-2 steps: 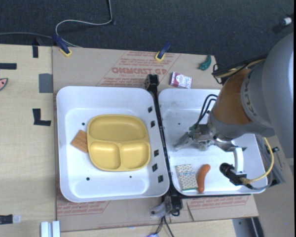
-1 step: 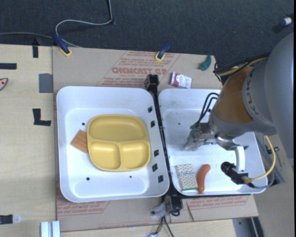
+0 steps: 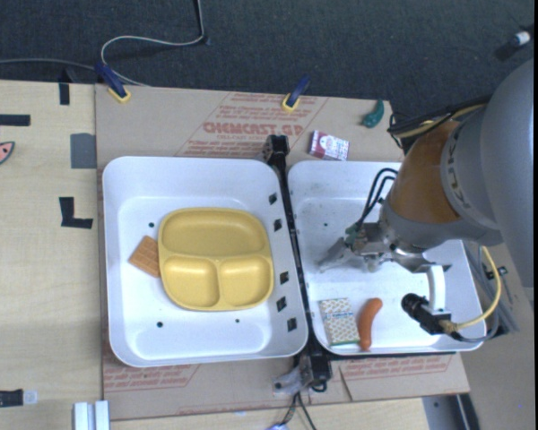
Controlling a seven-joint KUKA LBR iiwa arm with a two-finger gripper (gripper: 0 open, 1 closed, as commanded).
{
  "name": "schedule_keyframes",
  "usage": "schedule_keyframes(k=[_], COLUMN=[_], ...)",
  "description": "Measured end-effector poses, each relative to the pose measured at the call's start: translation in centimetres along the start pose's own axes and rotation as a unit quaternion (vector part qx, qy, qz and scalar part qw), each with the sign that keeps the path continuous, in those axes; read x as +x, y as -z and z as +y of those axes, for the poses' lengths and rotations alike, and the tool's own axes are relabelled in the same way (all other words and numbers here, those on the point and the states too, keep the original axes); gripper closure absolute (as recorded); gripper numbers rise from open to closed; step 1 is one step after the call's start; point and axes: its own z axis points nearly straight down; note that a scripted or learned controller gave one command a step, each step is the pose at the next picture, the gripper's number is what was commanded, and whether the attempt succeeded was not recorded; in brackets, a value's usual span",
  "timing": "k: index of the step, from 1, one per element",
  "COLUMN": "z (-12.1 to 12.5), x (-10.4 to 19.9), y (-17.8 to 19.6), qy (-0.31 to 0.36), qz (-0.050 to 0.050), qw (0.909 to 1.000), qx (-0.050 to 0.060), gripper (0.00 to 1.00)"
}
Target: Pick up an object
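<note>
Jaws point(image 3: 334, 256) hung over bare floor of the right bin point(image 3: 327, 195), their state indeterminable; closing there risked missing the sausage point(image 3: 369, 322) and packet point(image 3: 338, 320).

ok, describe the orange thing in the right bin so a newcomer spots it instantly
Start at the right white bin, then go to its near edge. The small orange sausage-shaped object lies there, right of a pale patterned packet. It alone is orange and rounded.
</note>
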Motion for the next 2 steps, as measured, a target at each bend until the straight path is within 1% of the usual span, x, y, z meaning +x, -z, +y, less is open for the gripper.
schedule_keyframes(k=[1, 2], z=[-0.01, -0.01], x=[0.08, 0.08], y=[0.91, 0.90], qy=[0.000, 0.000], qz=[0.001, 0.001], qw=[1.0000, 1.0000], qx=[0.001, 0.001], gripper=[1.00, 0.00])
